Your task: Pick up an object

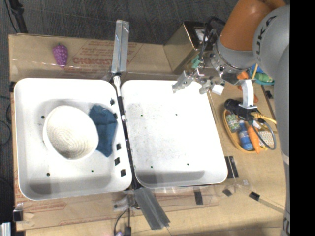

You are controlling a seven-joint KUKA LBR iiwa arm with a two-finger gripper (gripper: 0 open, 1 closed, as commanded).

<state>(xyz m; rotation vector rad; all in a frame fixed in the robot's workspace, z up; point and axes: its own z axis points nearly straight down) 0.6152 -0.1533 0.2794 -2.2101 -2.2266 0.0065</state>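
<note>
Hand (193, 83) hovers spread and empty over the far edge of the right bin (172, 132), so the pick looks unstarted. Leftward first: a purple grape cluster (60, 54) beside faint red cardboard lettering I can't read, then the left bin (24, 146) with white cap (71, 132) touching blue cloth (104, 128). Next move: cross over and descend.

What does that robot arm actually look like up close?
The arm is bulky and rounded, grey with an orange band above the wrist and dark lettering on the grey shell. Its gripper is a small metallic two-finger piece, with thin cables bundled around the wrist.
</note>
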